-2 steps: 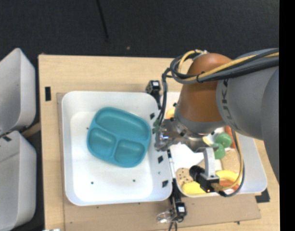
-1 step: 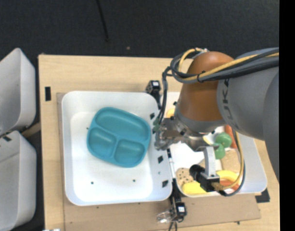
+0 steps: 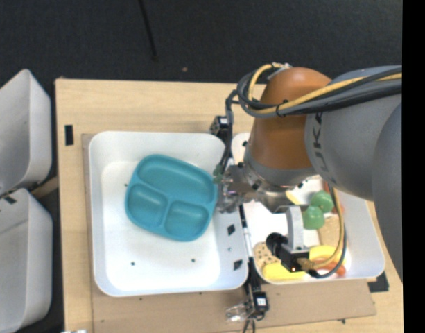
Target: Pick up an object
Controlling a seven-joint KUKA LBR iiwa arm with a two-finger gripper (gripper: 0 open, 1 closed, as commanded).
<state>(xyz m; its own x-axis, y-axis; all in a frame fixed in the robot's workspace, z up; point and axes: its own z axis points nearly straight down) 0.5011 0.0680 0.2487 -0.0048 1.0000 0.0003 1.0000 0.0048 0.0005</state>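
- Arm (image 3: 316, 137) reaches in from the right and hangs low over the right bin (image 3: 368, 255), covering most of it.
- Left bin (image 3: 101, 255) on the worktop (image 3: 73, 103) holds a teal divided plate (image 3: 170, 198), lying flat.
- Green pieces (image 3: 316, 210) and a yellow object (image 3: 285, 272) lie in the right bin.
- Tool (image 3: 229, 186) sits by the plate's right rim; finger state cannot be told.

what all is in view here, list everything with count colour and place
plate: 1, teal, divided, in left bin
left bin: 1, white, on bench
right bin: 1, white, beside left bin, partly under arm
green items: about 2, green, right bin
yellow item: 1, yellow, near front of right bin
bench: 1, light wood
arm: 1, grey with orange band, over right bin
hand: 1, dark metal, at the divide between bins, by plate's edge
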